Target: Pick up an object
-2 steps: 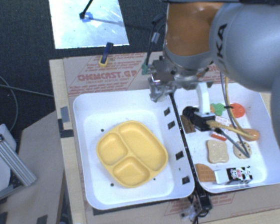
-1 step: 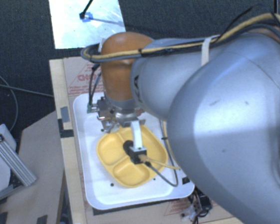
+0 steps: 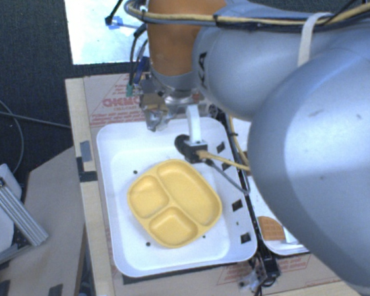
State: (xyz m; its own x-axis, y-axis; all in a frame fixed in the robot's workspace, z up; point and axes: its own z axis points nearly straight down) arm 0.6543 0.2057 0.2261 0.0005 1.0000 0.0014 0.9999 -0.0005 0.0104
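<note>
High fixed camera, slanted down over two white bins (image 3: 122,204), arm (image 3: 302,130) close beneath.

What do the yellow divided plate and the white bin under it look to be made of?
Yellow divided plate: probably moulded plastic, smooth semi-matte; one even colour, rounded ridges between its three compartments. White bin: likely plastic too, smooth with a faint sheen and a rounded rim, though coated metal can't be ruled out.

A yellow three-compartment plate (image 3: 174,202) lies flat, open side up, in the left white bin (image 3: 127,250).
</note>
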